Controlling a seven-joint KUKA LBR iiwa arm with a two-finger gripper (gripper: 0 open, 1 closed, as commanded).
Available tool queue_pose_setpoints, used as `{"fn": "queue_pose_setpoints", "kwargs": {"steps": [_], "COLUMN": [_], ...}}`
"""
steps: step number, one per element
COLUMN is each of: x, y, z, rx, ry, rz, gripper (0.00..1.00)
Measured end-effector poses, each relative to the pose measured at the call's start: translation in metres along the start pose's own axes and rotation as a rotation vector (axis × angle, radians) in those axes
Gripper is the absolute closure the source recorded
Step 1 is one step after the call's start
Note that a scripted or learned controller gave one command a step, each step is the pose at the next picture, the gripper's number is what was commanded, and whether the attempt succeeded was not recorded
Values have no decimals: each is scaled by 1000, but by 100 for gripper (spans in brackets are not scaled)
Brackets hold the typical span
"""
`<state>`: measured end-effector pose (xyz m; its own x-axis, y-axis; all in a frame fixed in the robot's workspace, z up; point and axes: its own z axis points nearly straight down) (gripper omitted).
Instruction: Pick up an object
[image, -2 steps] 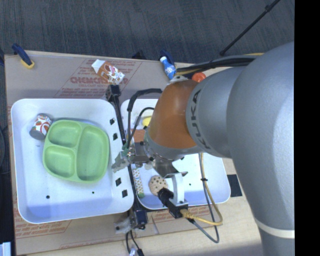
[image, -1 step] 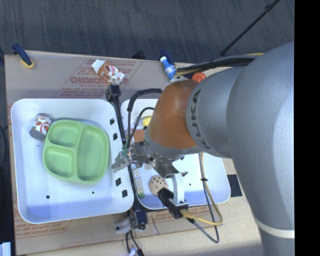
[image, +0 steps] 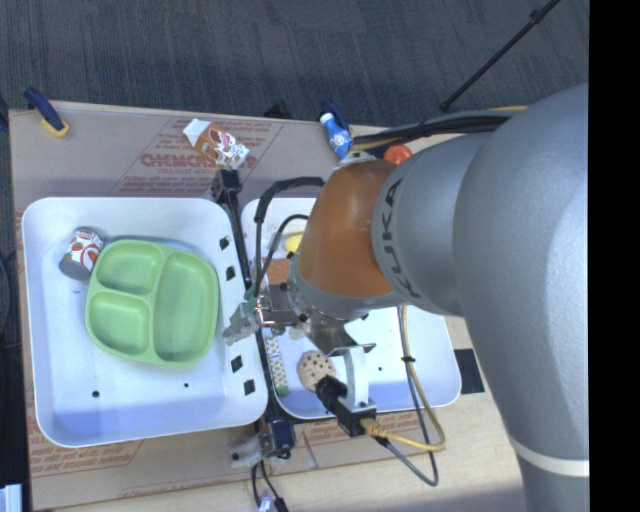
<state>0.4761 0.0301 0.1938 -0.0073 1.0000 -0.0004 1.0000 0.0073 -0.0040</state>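
cardboard-topped table (image: 150, 165) under two white bins; my pincer (image: 300, 325) low over right bin (image: 440, 375), grip state unclear, cookie (image: 316, 369) just below it, green tray (image: 153, 299) well left.

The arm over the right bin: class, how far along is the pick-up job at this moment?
Done: the arm has reached in over the right bin. In hand: nothing can be confirmed, because the arm's bulk hides the gripper's working end. A speckled round object lies in that bin beside the arm, unlifted. The green divided tray lies in the left bin. Left: a visible grasp and lift.
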Motion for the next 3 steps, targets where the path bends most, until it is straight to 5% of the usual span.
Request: {"fn": "queue_pose_setpoints", "kwargs": {"steps": [1,2,3], "x": [0,35,43], "y": [0,12,14], "z": [0,42,49], "rx": [0,-47,-56], "ry": [0,-9,-21], "rz": [0,5,17], "gripper": [0,0,0]}}
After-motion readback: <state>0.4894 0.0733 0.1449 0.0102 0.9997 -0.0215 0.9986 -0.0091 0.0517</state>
